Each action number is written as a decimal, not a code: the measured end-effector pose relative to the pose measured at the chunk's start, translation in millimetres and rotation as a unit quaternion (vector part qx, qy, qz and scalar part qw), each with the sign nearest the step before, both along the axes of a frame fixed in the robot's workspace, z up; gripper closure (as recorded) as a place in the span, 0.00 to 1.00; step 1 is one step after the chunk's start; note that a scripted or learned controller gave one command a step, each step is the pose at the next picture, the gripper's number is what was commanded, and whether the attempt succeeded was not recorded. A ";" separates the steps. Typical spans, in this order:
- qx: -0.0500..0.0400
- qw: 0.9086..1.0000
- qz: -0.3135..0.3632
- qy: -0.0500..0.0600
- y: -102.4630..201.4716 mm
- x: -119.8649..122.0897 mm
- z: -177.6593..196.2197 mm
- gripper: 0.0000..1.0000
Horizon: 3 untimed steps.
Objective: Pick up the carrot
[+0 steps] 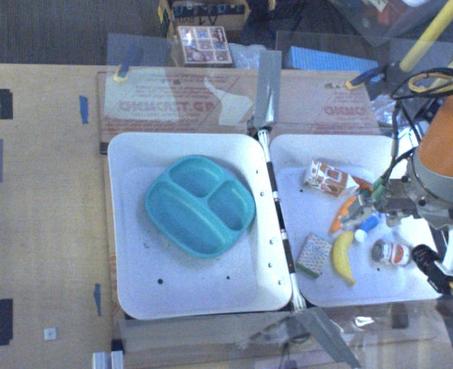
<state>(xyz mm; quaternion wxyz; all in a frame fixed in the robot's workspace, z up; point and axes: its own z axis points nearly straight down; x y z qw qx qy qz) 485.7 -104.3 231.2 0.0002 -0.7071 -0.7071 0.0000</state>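
We bring the tool point(371, 203) down over the carrot point(343, 213), clear of the banana point(343, 257); its opening we cannot tell.

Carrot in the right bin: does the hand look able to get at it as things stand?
Probably yes. The hand is already down beside the carrot, whose upper side is uncovered. The carton and banana lie close by, so there is little room.

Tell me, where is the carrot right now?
The carrot lies in the right bin, just above the banana and below the small carton, right beside the arm's tool.
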 end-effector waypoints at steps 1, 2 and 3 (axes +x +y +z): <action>0.000 0.999 0.034 -0.005 -6.0 2.2 -135.5 0.00; -0.001 0.986 0.169 -0.002 -48.8 14.6 -98.2 0.00; -0.001 0.999 0.050 -0.002 -51.9 96.4 -138.8 0.00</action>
